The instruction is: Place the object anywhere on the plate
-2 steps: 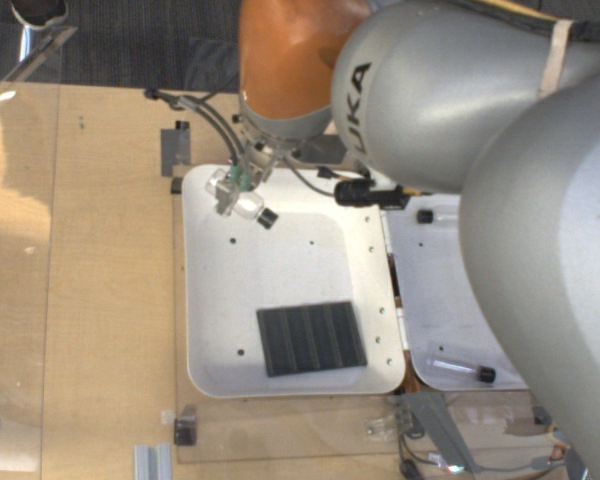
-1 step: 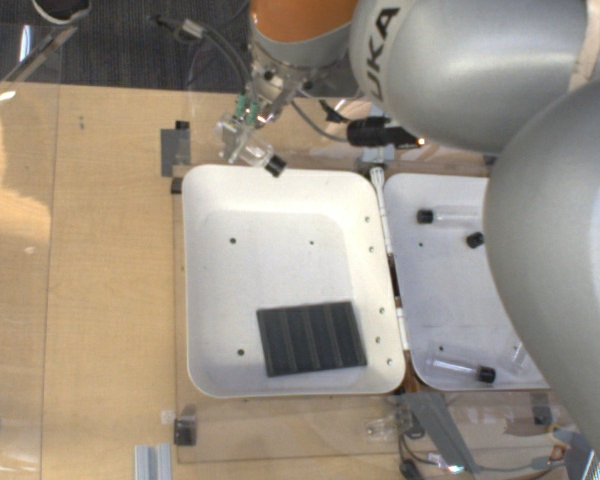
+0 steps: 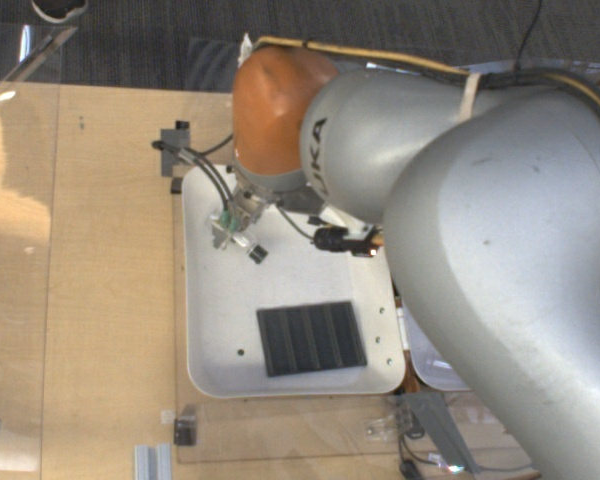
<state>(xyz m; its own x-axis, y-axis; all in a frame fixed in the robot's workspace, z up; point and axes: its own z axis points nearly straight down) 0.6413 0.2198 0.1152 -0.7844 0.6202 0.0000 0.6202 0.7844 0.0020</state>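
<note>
So the big grey arm [image 3: 460, 198] with the orange band comes in over the shallow white plastic bin [image 3: 205, 358], and its two-finger gripper [image 3: 238, 236] hangs just above the bin's upper left area. Can't tell what the gripper is doing from here. The dark ribbed rectangular plate [image 3: 311, 338] lies flat nearer the bin's lower edge, well apart from the gripper, long axis running roughly left to right, slightly tilted. Nothing sits on it.

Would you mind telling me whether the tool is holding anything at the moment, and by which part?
It cannot be told. The tool hangs over the far end of the white bin, too small and cluttered to show a hold. The dark ribbed plate lies apart, nearer the camera.
</note>
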